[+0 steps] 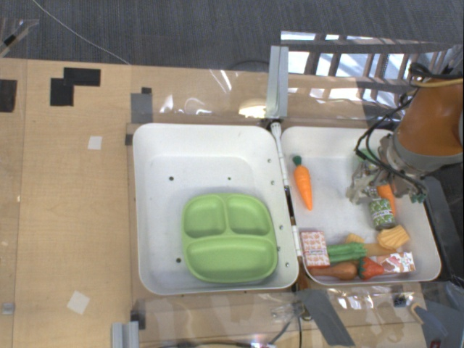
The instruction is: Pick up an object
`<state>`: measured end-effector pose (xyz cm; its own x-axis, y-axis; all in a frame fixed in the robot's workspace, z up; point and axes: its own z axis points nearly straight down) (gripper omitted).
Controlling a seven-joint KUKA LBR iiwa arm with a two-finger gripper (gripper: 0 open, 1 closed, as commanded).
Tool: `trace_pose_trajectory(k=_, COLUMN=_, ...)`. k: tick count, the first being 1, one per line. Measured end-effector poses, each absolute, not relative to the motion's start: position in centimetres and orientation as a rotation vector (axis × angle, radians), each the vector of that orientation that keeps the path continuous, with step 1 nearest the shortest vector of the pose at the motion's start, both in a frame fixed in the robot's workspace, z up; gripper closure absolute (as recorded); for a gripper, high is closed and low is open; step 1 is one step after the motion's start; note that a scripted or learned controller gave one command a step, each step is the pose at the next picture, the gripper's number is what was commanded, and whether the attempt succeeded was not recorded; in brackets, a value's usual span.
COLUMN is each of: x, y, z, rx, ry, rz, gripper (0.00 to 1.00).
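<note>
left bin point(156, 194): plain white
right bin point(326, 158): plain white
divided plate point(229, 238): light green all over
carrot point(303, 184): orange with a dark green top
small bottle point(381, 212): green, speckled label
carton point(314, 249): red and white, small checked print
pod-shaped piece point(346, 252): bright green
wavy piece point(394, 236): yellow-orange
arm band point(433, 118): orange above grey
tabletop point(65, 216): pale wood with black square marks
floor point(145, 20): dark grey

Smooth white plastic bins point(217, 140), a glossy green plastic tray point(229, 236), a matt wood bench point(65, 216), a shiny plastic carrot point(303, 183).
</note>
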<state>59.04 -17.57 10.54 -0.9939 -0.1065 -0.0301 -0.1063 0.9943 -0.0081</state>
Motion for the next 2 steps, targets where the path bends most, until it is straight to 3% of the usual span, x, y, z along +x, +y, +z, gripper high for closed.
trace_pose_trajectory(k=1, x=59.9, y=-12.2, z=24.5, rx=-0.332, ry=3.098, rz=-0.008, gripper=1.0)
trace_pose_trajectory(k=2, x=51.8, y=-11.7, z=21.3, rx=-0.42, ry=3.107, rz=-0.001, gripper=1.0)
